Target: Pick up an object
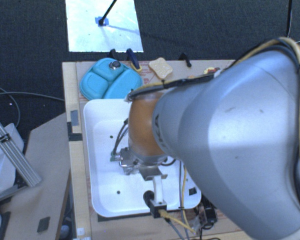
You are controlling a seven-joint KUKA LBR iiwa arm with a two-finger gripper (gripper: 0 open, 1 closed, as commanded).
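Note:
The grey arm with its orange band [142,125] fills the right side of the camera view and reaches over the left white bin [93,145]. Its gripper [124,159] hangs low over the middle of that bin's floor. No object shows at the gripper. Beyond the bin's far rim, on the bench, lie a light blue moulded plastic piece [109,79], a tan sponge-like block [161,67], a dark blue tool [132,57] and a small black item [185,59]. The arm hides the right bin.
A small red and yellow item [211,70] lies at the far right of the bench. A pale sheet [102,24] lies on the dark floor behind. An aluminium frame [11,149] stands on the left. Two tiny dark dots mark the bin floor.

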